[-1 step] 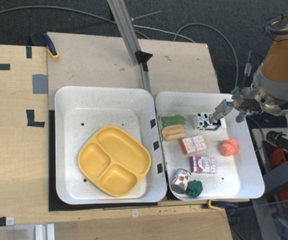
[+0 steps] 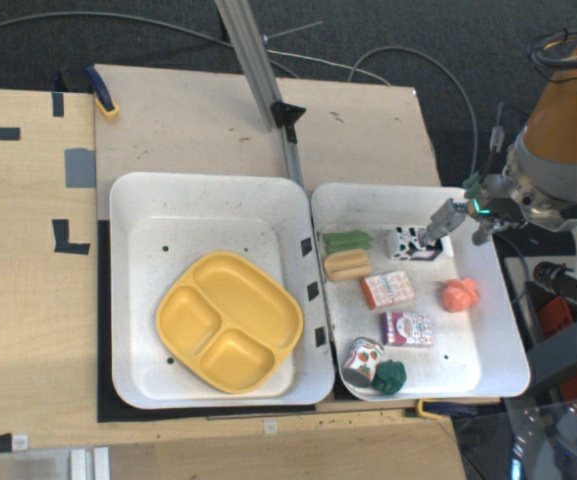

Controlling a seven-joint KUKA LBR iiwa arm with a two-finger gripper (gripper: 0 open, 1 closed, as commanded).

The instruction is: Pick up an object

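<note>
My gripper (image 2: 431, 236) reaches in from the right and hangs low over the back of the right bin (image 2: 488, 368). Its tip is right at a small black-and-white item (image 2: 406, 243), partly covering it. I cannot tell whether it touches that item. Further left lie a green piece (image 2: 348, 240) and a tan bun-shaped piece (image 2: 347, 264). In front of the gripper lie a red-and-white box (image 2: 388, 290), a pink-purple box (image 2: 408, 328) and an orange-red lump (image 2: 459, 295). A round printed can (image 2: 362, 359) and a dark green object (image 2: 391, 376) rest at the front edge.
The left bin (image 2: 138, 218) holds a yellow divided plate (image 2: 230, 320). A metal post (image 2: 253, 48) rises behind the bins, where the two meet. Cables lie on the dark floor behind the bench.
</note>
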